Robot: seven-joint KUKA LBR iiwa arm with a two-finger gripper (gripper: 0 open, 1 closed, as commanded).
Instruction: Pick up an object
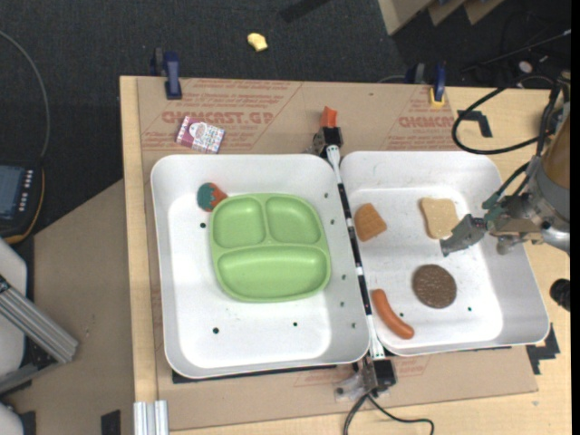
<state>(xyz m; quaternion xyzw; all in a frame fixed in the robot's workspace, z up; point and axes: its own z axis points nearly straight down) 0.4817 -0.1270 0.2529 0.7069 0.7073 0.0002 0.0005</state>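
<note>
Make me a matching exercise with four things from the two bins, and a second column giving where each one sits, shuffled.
Things:
1. green divided plate
2. sausage
3. round brown patty
4. tan bread slice

Places:
A. right bin, near front edge beside the divider
B. right bin, back part, just by the gripper
C. left bin, middle
D. right bin, centre, in front of the bread slice

Pairs: 1-C, 2-A, 3-D, 4-B
</note>
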